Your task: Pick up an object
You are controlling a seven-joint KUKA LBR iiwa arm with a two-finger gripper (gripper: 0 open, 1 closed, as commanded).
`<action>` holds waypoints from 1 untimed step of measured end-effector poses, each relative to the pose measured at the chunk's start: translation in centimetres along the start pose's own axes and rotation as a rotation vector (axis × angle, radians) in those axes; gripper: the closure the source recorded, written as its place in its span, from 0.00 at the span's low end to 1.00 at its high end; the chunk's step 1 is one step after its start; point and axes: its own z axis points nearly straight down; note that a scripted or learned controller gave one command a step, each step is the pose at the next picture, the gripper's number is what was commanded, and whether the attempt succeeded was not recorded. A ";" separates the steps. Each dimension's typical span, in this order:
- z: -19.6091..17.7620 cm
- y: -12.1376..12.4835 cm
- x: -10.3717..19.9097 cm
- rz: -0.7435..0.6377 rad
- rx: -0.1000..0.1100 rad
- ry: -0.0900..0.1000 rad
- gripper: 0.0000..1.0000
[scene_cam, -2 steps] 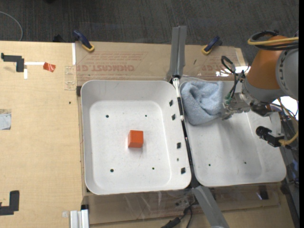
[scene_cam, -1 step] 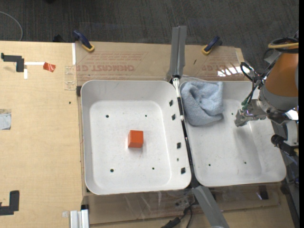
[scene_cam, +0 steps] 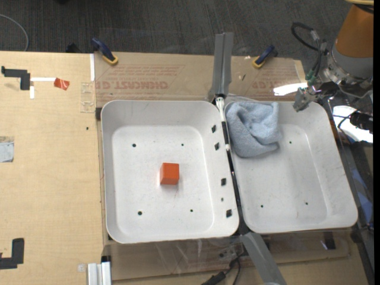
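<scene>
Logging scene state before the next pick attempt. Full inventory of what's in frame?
bins: 2, white, side by side on the bench
block: 1, orange-red, near the middle of the left bin
cloth: 1, light blue-grey, crumpled in the right bin's far left corner
clamps: 2, blue and orange, on the cardboard's far edge
cardboard sheet: 1, brown with reversed red print, under the bins
wooden board: 1, tan, left of the bins, carrying a small red tag
cables: several, dark or pale, on the floor beyond the bench
arm: 1, grey with orange band, top right
gripper: 1, above the right bin's far right corner, finger state unclear
</scene>
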 end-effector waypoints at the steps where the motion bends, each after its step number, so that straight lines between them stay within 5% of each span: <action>1: 1.1 1.4 2.4 0.061 0.003 0.001 1.00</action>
